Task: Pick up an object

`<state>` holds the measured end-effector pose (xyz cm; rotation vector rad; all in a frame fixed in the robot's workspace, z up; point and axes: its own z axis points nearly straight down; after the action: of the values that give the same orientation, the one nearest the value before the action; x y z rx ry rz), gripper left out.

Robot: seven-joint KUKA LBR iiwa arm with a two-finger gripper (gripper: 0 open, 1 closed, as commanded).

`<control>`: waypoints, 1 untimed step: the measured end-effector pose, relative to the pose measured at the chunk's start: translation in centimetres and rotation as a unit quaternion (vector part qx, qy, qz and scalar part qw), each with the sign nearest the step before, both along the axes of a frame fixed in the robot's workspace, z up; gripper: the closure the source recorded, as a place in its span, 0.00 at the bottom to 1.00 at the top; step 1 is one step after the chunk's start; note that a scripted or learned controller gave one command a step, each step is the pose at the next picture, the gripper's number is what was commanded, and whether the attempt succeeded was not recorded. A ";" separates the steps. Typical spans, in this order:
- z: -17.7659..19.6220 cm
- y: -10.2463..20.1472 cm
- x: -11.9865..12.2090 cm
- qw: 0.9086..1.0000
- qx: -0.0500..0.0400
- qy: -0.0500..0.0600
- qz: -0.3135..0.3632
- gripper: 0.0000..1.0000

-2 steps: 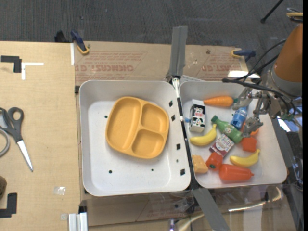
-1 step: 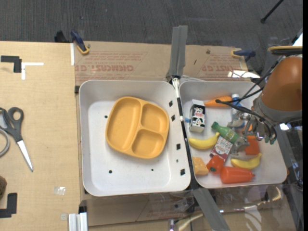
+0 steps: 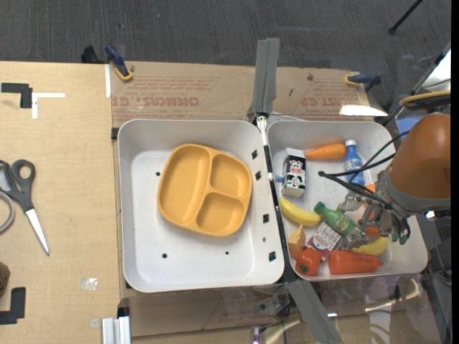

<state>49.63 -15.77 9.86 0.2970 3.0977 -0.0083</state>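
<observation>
Green bottle (image 3: 335, 219) lies tilted among toy food in right bin (image 3: 416, 262).

1. Gripper (image 3: 373, 224) sits low among clutter: green bottle (image 3: 333, 217) just left, big carrot (image 3: 353, 262) below, yellow piece (image 3: 373, 246) touching.
2. Open floor up-left, between milk carton (image 3: 294, 172) and blue bottle (image 3: 351, 156).

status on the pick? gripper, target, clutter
Gripper low in right bin, over the toy pile. Nothing seen between fingers. Green bottle, yellow banana, orange carrot crowd it. Yellow plate alone in left bin.
</observation>
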 end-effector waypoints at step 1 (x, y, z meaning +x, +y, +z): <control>-0.5 -0.5 10.2 1.000 0.004 0.012 -0.017 0.00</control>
<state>59.86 -16.22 9.38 0.3511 3.1161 -0.0016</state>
